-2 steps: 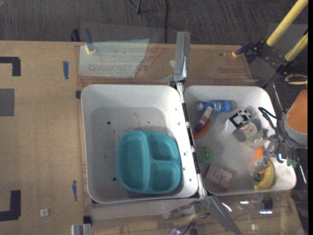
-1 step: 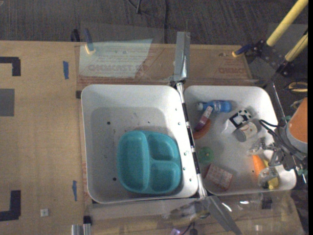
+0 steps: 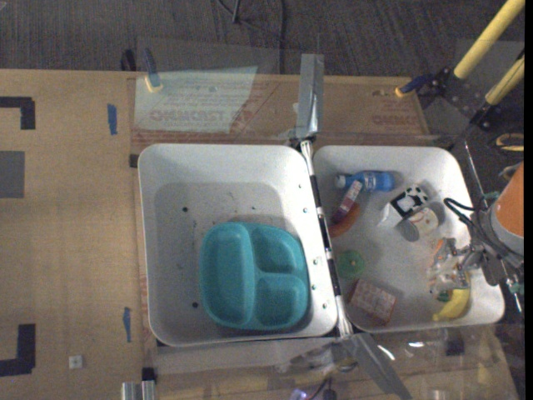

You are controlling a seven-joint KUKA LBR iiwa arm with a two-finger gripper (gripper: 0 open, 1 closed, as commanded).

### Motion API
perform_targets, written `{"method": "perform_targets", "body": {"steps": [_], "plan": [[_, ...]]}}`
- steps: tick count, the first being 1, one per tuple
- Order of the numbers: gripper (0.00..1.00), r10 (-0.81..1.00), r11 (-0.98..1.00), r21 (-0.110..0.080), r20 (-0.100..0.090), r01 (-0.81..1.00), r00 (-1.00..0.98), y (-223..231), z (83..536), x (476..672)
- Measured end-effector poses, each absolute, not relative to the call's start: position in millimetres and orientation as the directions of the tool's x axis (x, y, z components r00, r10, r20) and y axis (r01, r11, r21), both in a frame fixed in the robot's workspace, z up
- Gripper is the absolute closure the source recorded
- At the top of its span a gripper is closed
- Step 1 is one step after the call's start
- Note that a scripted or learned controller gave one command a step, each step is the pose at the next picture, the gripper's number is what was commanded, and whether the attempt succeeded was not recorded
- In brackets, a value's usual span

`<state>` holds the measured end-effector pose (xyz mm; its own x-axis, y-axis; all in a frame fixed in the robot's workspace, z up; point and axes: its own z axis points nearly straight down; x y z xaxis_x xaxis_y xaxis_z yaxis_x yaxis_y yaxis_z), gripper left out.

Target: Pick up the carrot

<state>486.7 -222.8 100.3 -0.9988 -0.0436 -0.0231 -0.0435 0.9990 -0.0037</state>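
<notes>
The carrot (image 3: 343,216), a short orange piece, lies at the left side of the right bin (image 3: 391,155), close to the divider. A red-and-white tube (image 3: 351,195) partly overlaps its upper end. My gripper (image 3: 456,258) hangs low over the right side of the same bin, well to the right of the carrot, above a crinkled clear wrapper and just above a yellow banana (image 3: 454,305). The arm's orange band (image 3: 513,212) shows at the right edge.
The right bin also holds a blue bottle (image 3: 371,180), a black-and-white toy (image 3: 410,200), a grey cup (image 3: 421,222), a green round item (image 3: 351,262) and a brown block (image 3: 372,300). A teal divided plate (image 3: 254,276) lies in the left bin (image 3: 166,190).
</notes>
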Motion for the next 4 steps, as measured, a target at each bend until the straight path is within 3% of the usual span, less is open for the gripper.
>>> {"method": "perform_targets", "body": {"steps": [1, 2, 3, 4], "plan": [[1.00, 0.344, 0.939, 0.001, -0.008, 0.344, -0.939, -223.6, 196.3, 496.6], [0.00, 0.344, 0.939, 0.001, -0.008, 0.344, -0.939, -223.7, 196.2, 496.5], [0.00, 0.439, 0.899, 0.001, -0.010, 0.439, -0.898, -223.7, 88.5, 543.2], [0.00, 0.350, 0.937, 0.001, -0.011, 0.350, -0.937, -210.3, 88.2, 516.7]]}}
